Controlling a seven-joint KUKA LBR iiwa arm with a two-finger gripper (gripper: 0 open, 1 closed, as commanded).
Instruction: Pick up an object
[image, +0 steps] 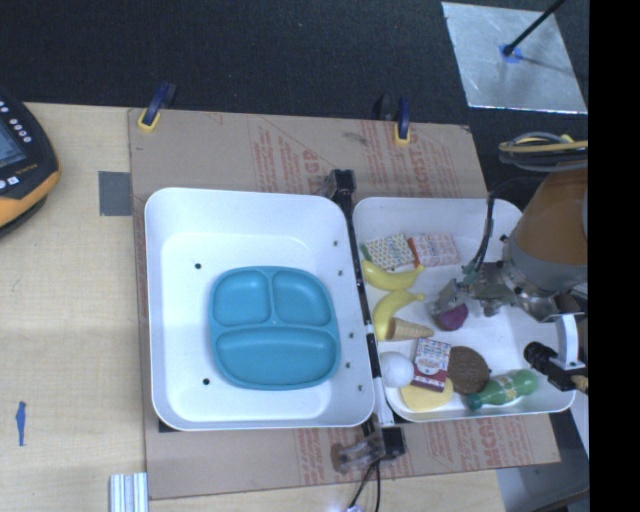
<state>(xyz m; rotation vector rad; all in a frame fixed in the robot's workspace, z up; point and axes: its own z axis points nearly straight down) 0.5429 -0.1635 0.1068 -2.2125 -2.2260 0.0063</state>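
My hand (462, 296) hangs low in the right bin (440, 212), directly above a purple item (453, 317) near the bin's middle; I cannot tell its finger state.

Blue divided plate (273, 327) in left bin (170, 300); claw (452, 298) beside purple toy (453, 317) in right bin (545, 403).

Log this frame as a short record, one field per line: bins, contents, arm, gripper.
left bin: holds a blue divided plate, flat
right bin: toy food, including two bananas, a purple piece, a white egg, a brown cookie, a green bottle and small cartons
arm: reaches in from the right, over the right bin
gripper: low over the purple piece; grasp cannot be told
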